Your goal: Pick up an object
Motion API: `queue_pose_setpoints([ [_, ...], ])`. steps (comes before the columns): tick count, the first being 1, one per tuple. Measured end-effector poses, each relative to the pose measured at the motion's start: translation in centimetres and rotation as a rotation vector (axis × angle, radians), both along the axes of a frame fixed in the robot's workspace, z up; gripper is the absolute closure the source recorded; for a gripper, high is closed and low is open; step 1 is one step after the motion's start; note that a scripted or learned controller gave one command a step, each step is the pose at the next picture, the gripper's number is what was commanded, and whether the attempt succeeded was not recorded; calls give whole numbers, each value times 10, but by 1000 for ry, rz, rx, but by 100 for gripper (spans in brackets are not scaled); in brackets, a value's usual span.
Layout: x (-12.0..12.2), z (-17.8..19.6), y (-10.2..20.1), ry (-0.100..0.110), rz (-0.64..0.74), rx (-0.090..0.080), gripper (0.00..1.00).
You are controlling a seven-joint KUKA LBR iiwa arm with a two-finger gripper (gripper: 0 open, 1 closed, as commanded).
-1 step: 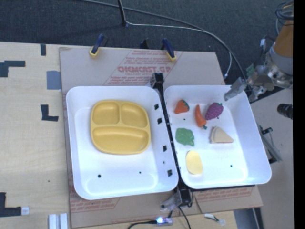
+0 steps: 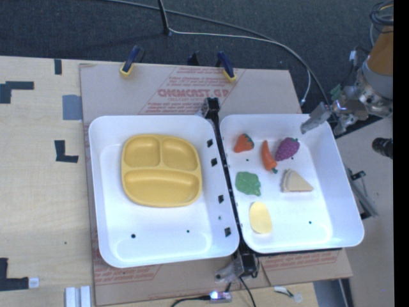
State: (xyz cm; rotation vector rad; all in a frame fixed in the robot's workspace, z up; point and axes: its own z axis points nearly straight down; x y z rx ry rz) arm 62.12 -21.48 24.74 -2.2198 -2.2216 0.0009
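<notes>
The arm [image 2: 382, 56] is grey with an orange band above the wrist. Its gripper [image 2: 317, 117] looks like bare grey metal, with dark cables seemingly around the wrist.

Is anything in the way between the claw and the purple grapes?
Nothing visible is. The claw sits at the right bin's far right corner, and the purple grapes lie just inside, with bare white floor between them.
</notes>
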Motion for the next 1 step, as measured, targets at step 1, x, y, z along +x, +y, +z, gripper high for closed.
queue_pose_setpoints([
  [1, -2, -64, 0, 5, 0, 1, 0],
])
